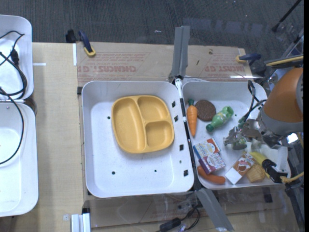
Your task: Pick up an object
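Carrot (192, 119): orange, tapered, green top

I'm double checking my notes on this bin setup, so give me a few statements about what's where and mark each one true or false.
1. The yellow divided plate lies in the left bin. True.
2. The carrot lies on the plate. False: it is in the right bin, near the divider.
3. The green bottle lies in the right bin. True.
4. The gripper is over the left bin. False: it is over the right bin.
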`<state>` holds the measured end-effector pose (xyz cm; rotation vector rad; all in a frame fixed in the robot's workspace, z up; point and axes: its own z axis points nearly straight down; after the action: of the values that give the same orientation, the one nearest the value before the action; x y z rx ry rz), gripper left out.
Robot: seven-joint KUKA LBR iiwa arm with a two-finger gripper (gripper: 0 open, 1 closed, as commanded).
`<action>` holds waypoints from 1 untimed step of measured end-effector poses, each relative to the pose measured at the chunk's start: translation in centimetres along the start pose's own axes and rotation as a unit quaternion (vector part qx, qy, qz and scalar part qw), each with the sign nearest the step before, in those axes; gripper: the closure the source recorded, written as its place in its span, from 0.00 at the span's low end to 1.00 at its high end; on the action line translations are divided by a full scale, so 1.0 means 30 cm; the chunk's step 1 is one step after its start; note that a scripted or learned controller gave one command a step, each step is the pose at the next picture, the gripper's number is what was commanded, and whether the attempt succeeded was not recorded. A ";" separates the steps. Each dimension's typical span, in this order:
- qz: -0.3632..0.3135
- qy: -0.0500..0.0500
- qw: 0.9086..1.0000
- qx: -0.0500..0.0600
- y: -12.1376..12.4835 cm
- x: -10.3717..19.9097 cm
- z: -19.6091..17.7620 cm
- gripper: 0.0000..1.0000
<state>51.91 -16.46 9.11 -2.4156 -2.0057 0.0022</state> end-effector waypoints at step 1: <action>0.002 0.000 1.000 0.001 -0.001 -0.001 -0.028 1.00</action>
<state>51.88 -16.48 9.96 -2.4175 -2.0010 0.0038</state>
